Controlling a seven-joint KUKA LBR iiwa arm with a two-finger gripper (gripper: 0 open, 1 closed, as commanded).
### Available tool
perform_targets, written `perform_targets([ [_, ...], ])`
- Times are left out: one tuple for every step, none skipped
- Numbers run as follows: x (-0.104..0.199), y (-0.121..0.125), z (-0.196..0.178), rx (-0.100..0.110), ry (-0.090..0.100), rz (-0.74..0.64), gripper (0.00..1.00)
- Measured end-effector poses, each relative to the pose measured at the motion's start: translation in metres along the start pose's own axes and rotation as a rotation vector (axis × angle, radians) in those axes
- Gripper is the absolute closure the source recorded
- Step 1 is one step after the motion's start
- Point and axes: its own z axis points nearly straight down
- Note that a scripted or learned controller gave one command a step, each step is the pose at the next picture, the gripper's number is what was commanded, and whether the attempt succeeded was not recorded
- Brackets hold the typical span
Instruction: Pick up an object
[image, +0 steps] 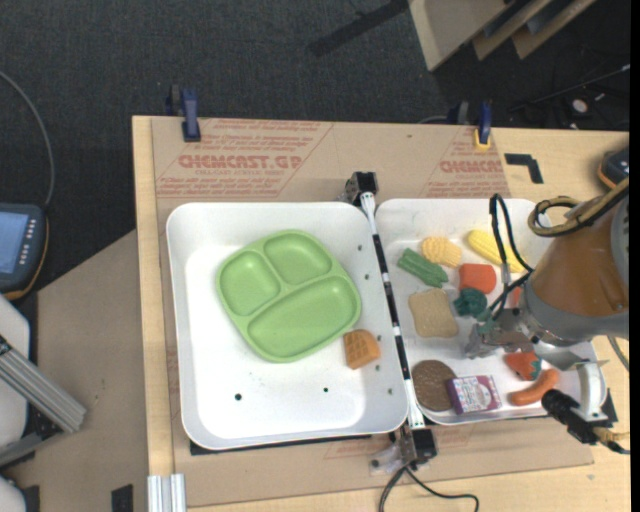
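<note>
Teal toy (470, 301) lies just beside gripper (484, 338).

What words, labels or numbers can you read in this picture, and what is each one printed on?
"CHEMCAST GP": red print on the brown board, behind the left bin.
Same red print behind the right bin, partly readable.
Purple packet: label too small to read.

Two bins sit side by side on the bench. In the left bin (200, 400) a divided plate (288, 294) lies near the middle, with a waffle (361, 348) just beside its right edge. The right bin (400, 215) holds a crowd of toy food: corn (441, 249) at the back, a bread slice (433, 312) in the middle, a cookie (432, 383) and a small box (472, 393) at the front. The gripper (487, 336) hangs over that bin, right of the bread.
</note>
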Motion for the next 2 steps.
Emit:
perform_targets([
  [0.032, 0.002, -0.131, -0.010, 0.000, -0.007, 1.00],
  [-0.026, 0.089, -0.135, -0.005, -0.004, -0.002, 1.00],
])
